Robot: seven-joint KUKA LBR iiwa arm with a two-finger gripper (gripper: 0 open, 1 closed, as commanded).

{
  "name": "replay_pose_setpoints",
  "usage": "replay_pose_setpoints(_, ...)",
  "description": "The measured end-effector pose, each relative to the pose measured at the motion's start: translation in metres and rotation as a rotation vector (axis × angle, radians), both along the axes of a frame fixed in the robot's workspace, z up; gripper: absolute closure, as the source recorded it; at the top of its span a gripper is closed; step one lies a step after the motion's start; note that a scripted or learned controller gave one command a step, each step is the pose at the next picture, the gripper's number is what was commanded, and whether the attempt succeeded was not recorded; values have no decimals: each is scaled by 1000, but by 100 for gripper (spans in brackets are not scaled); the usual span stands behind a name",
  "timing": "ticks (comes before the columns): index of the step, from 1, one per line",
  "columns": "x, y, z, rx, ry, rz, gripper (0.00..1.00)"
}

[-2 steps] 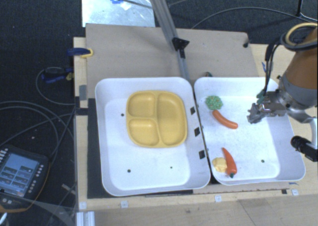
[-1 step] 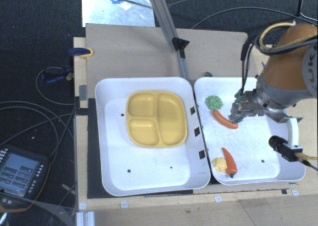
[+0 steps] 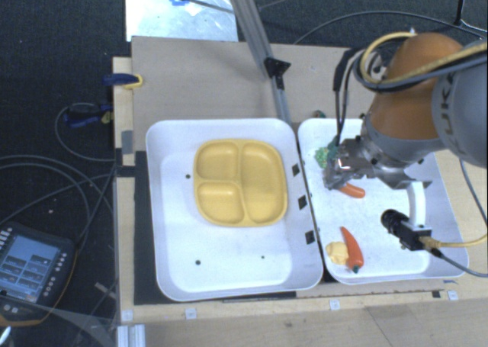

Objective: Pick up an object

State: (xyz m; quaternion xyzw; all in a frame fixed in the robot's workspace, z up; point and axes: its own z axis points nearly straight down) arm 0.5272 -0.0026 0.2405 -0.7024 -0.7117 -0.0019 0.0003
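Note:
My gripper (image 3: 336,178) is low over the far-left part of the right bin (image 3: 438,258), hanging under the orange wrist. A green leafy piece (image 3: 325,155) lies just behind it. An orange-red sausage-like piece (image 3: 353,191) pokes out right beside the gripper's tip. Near the bin's front lie an orange carrot (image 3: 351,248) and a small yellow piece (image 3: 335,250), touching each other. I see nothing held by the gripper.
The left bin (image 3: 171,208) holds a yellow divided plate (image 3: 238,181). A black cylindrical fitting on the arm (image 3: 400,229) hangs over the right bin. A metal pole (image 3: 252,25) slants in from the top. Cables lie off the bench at left.

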Motion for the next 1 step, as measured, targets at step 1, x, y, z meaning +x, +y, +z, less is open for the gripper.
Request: replay_pose_setpoints(1,-13,48,3,0,2,-1,100)
